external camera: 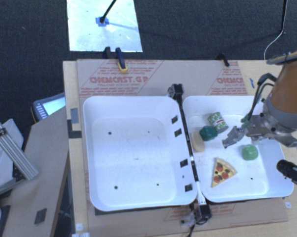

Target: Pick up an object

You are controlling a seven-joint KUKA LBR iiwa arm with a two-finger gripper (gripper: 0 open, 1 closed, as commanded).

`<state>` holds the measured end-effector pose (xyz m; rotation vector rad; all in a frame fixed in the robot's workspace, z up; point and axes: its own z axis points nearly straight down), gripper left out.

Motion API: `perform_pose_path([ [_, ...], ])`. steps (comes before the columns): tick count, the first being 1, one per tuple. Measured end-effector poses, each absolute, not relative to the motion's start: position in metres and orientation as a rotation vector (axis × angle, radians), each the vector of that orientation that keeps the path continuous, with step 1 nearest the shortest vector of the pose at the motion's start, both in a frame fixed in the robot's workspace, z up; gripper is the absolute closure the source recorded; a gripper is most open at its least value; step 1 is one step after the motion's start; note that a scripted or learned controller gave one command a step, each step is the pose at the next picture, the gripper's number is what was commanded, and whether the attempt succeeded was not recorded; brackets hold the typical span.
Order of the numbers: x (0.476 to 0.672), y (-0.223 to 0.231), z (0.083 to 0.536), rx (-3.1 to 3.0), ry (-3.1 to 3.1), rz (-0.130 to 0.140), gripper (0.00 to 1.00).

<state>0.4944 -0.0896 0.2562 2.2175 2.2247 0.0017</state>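
Hovering our tool (232, 137) above the right bin (274, 186), grip state indeterminable, we approach; next, descend onto the green ball (249, 152) at four o'clock.

I see in the right bin (269, 186): small can (217, 121) tilted, dark green lump (207, 133), tan disc (197, 142), pizza slice (222, 171) flat, light green ball (249, 152).
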Motion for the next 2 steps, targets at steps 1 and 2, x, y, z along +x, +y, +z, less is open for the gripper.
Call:
perform_pose_path([
  [1, 0.487, -0.032, 0.182, 2.215, 2.232, 0.001, 0.00],
  [2, 0.487, 0.041, 0.184, 2.212, 2.232, 0.003, 0.00],
])
